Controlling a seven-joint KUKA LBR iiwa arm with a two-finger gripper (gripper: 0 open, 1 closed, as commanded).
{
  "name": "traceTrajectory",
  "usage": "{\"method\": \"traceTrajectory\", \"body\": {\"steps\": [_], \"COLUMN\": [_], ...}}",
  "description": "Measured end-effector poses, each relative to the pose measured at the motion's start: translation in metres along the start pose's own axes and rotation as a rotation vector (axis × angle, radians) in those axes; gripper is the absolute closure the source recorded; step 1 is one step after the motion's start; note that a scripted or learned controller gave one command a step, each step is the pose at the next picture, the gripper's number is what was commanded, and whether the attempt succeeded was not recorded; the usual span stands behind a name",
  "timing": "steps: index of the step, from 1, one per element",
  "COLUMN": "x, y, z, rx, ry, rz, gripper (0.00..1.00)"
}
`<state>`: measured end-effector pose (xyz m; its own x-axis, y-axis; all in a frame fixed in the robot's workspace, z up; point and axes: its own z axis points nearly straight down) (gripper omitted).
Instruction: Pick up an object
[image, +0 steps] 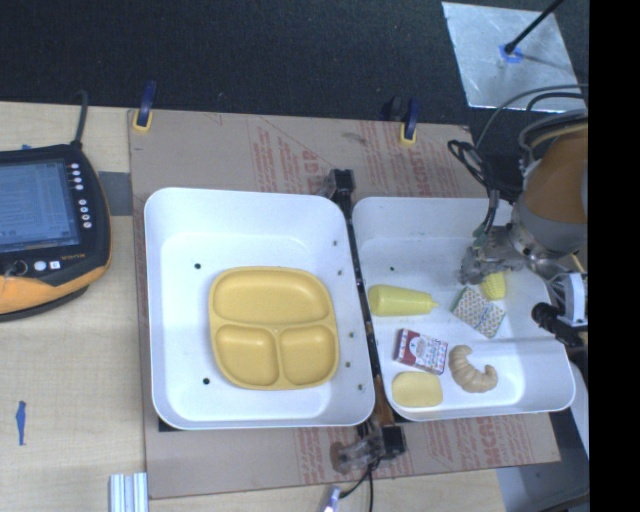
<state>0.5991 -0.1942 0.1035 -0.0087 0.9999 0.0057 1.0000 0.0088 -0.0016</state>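
Observation:
My gripper (484, 266) hangs low over the back right part of the right bin (400, 222), with the grey arm and its orange band (556, 180) behind it. Just below and right of the gripper lies a small yellow block (494, 287), close to it or touching it; I cannot tell which. A checkered packet (479, 313) lies in front of that. Further forward are a croissant (473, 368), a red and white packet (420, 351), a pale yellow round piece (417, 390) and a yellow bottle-shaped toy (400, 300) at the bin's left.
The left bin (170, 240) holds a yellow divided plate (272, 326). A tablet in an orange case (45, 225) lies on the bench at far left. Clamps (407, 122) sit at the cardboard's back edge, and cables trail by the arm.

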Motion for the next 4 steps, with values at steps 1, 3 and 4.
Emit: {"method": "traceTrajectory", "body": {"steps": [1, 3, 4], "x": [0.003, -0.017, -0.018], "y": [0.001, 0.017, 0.055], "z": [0.000, 0.013, -0.077], "rx": [0.003, 0.004, -0.001], "ry": [0.007, -0.006, -0.006], "rz": [-0.004, 0.004, 0.005], "gripper": [0.00, 0.00, 0.00]}}
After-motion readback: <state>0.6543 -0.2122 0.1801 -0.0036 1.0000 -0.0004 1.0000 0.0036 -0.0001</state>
